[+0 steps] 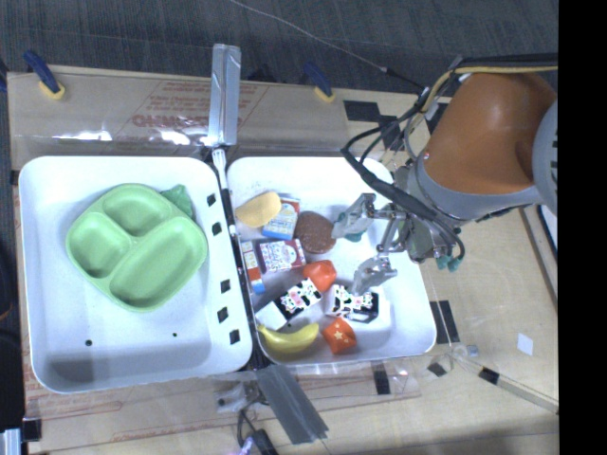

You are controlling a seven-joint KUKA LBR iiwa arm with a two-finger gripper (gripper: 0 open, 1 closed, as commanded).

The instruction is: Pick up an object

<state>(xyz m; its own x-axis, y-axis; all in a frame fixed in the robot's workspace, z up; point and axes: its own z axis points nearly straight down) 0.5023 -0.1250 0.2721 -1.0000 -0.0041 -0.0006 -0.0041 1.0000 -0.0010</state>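
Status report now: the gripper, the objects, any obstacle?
Gripper open above right bin, holding nothing. Toys packed close: banana, brown disc. Green tray in left bin.

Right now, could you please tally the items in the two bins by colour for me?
Green: 2, divided plate and a green item behind it
Yellow: 2, banana and a yellow lump
Orange: 2, blocks
Black-and-white: 2, cow-print pieces
Brown: 1, disc
Printed cartons: 2
Total: 11
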